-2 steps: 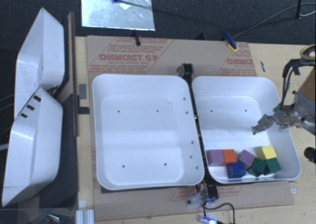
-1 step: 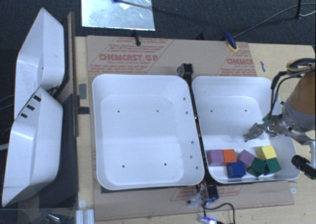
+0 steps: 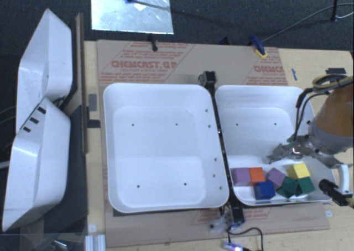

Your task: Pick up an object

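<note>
Arm comes in over the right edge of the worktop (image 3: 166,56), orange band visible, w/ the gripper (image 3: 292,149) hanging above the right bin (image 3: 260,98), roughly mid-bin toward its right wall. Can't tell from this angle whether it's released or clenched; nothing visibly held.

Blocks sit bunched along the right bin's near wall, by the worktop's near-right corner: purple block (image 3: 241,176) furthest left, orange block (image 3: 257,174) touching it, blue block (image 3: 264,190) just nearer the wall, 2nd purple block (image 3: 276,177) in the middle, then green block (image 3: 288,188) and yellow block (image 3: 300,171) on the right. Left bin (image 3: 160,106) is beside it, no blocks seen there.

Key relation: the cluster lies on the near side of the gripper, toward the near wall. Yellow block is closest, nearly straight below/nearward; the 2nd purple block a bit further left. Blocks look cube-ish, so no long axis to line up w/.

Judgement: approach stage, no pick yet. Next move probably a short shift nearward + descent. Risk: blocks touch each other, so little room to close around one.
</note>
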### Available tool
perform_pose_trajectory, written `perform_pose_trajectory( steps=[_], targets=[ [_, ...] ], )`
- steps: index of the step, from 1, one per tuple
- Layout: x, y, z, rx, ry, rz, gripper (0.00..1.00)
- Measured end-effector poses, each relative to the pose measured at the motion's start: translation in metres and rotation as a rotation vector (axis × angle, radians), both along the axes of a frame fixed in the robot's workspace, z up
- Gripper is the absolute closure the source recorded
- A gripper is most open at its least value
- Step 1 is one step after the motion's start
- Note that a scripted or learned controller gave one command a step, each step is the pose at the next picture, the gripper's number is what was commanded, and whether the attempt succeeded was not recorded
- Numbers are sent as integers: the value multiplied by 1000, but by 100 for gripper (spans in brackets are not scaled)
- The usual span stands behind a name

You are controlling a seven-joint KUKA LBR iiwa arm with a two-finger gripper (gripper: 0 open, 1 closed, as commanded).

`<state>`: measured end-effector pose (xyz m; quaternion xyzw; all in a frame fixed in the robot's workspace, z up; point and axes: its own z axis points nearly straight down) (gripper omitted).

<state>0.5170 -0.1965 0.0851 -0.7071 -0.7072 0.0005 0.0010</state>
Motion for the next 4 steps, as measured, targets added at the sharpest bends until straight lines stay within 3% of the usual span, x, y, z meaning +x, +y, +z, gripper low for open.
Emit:
perform_pose_trajectory(
  steps=[1, 3, 4],
  targets=[
    [1, -1, 12, -1, -4, 0, 100],
    [1, -7, 97, -2, -6, 0, 100],
    [5, -2, 159, -2, -8, 1, 100]
  ],
)
